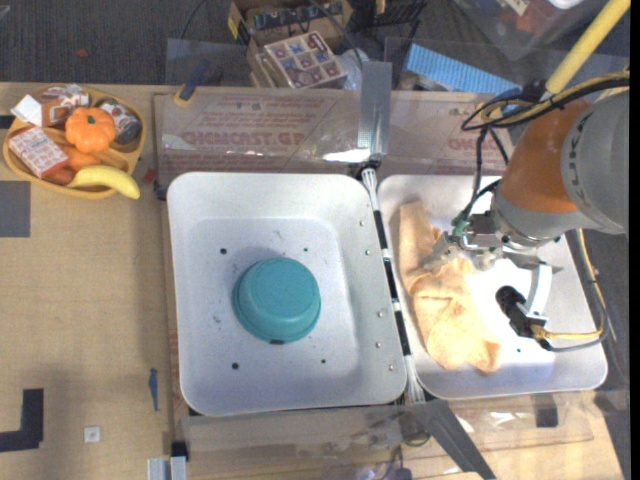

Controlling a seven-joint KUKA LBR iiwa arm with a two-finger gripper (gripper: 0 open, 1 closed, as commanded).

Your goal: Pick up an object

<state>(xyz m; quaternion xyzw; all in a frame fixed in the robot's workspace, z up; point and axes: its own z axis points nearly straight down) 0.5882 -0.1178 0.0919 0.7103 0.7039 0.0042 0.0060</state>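
Wooden bench (70,298) carries two white bins side by side: left bin (200,208) holds an upturned teal bowl (278,299), right bin (580,368) a crumpled tan cloth (452,313). Arm (560,168) reaches in from right; hand (448,253) sits low against cloth's upper edge, grip state impossible to tell.

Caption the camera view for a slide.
KUKA gripper reaches the tan cloth in the right bin; teal bowl sits in the left.

Pincer (447,251) low on tan cloth (450,308), right bin (580,373).
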